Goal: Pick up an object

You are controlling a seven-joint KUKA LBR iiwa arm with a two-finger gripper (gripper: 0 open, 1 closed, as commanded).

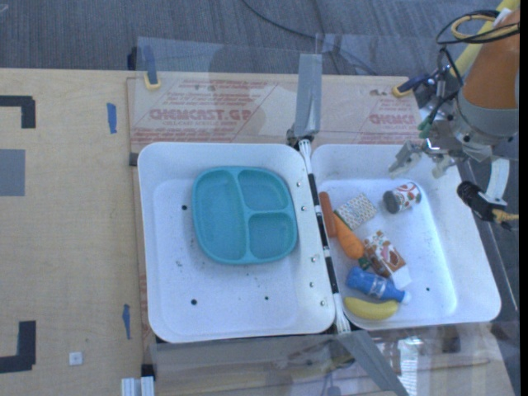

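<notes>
From the one camera above the worktop [66,221], two shallow white bins sit side by side. The left bin [165,295] carries a teal divided plate [244,214] with three compartments, lying flat near the bin's middle.

The right bin [462,279] holds the loose things — an orange carrot [341,227] slanting along the left wall, a small patterned square packet [356,209] just beside it, a little can [402,197] on its side farther right, a red and white carton [384,254] below the carrot, a blue bottle [374,285] touching the carton's lower end, and a yellow banana [370,307] at the bin's near left corner, just beneath the bottle.

The arm [492,73] comes in at the upper right, and its hand [421,157] hovers over the far edge of the right bin, above and right of the can. Its two fingers stand apart — nothing lies between them.
</notes>
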